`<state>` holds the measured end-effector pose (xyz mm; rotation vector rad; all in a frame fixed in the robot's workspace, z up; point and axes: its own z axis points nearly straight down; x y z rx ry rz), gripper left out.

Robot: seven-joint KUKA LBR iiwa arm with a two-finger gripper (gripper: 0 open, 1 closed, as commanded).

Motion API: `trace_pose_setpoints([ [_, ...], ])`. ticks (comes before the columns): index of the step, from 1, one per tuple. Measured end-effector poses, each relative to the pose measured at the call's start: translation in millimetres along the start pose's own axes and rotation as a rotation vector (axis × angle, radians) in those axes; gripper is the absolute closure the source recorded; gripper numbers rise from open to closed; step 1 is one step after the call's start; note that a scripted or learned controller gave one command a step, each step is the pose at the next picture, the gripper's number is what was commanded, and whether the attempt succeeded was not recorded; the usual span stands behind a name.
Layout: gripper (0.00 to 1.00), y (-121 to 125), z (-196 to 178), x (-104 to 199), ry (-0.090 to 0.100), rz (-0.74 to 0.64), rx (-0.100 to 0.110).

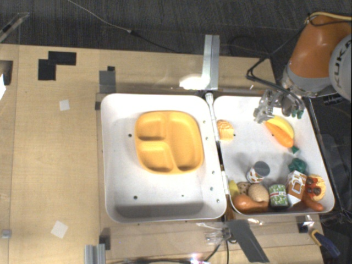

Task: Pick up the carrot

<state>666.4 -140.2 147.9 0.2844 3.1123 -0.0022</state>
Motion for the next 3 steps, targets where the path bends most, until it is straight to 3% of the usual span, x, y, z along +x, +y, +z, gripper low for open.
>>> trace_pose_setpoints([
  [1, 0.00, -37.0, 58.1, 22.8, 0.002, 0.054, 0.000],
  [2, 1.00, -35.0, 44.0, 19.2, -0.010, 0.048, 0.000],
  [3, 1.00, -52.2, 56.5, 70.5, 0.001, -0.385, 0.000],
])
